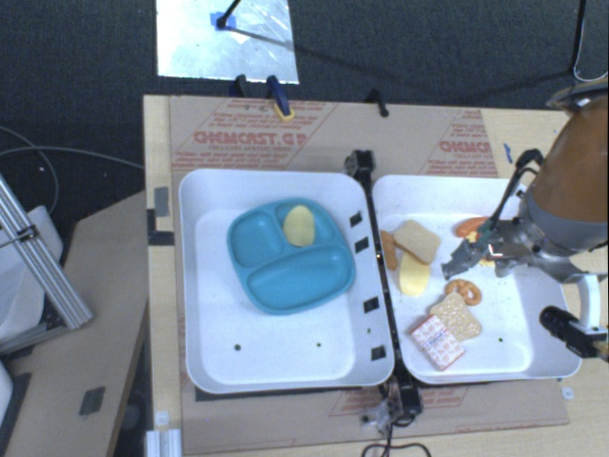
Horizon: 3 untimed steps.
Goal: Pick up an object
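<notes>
Two white bins sit side by side. The left bin (205,284) holds a blue divided plate (290,260) carrying a yellow potato-like piece (299,225). In the right bin (519,350), bread slice (417,241), pretzel (464,291) and crackers (455,318) lie below the gripper (463,259), whose fingers stand slightly apart, gripping nothing.

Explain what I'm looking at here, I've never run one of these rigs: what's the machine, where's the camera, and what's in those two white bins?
This is one camera fixed above the bench, looking down at a slant. The machine is a grey robot arm with an orange band, reaching in from the right; its pincer hangs over the right bin. I see nothing between its fingers.

The left bin holds a blue divided plate with a pale yellow piece in one upper compartment.

The right bin holds toy-like foods: a tan bread slice, a yellow piece, a small pretzel, a cracker, a red-and-white packet and an orange item, partly hidden by the arm.
</notes>
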Each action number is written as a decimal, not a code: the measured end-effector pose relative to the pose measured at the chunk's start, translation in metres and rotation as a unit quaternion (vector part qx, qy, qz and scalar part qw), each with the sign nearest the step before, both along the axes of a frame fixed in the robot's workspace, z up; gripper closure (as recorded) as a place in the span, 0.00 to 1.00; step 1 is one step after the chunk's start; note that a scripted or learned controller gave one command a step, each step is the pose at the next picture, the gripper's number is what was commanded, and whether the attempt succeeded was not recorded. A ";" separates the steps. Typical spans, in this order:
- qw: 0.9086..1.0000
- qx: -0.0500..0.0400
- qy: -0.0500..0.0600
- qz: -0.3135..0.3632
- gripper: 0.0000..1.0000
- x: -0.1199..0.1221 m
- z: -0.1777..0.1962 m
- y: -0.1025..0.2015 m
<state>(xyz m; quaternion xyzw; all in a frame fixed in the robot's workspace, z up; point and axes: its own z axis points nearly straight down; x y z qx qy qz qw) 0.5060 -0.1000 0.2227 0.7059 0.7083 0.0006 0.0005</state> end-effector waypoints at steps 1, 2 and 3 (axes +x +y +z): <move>1.000 0.000 0.006 -0.004 0.00 -0.023 -0.109 -0.040; 1.000 0.001 -0.002 -0.002 0.00 -0.017 -0.136 -0.094; 1.000 0.002 -0.003 0.000 0.00 -0.016 -0.134 -0.105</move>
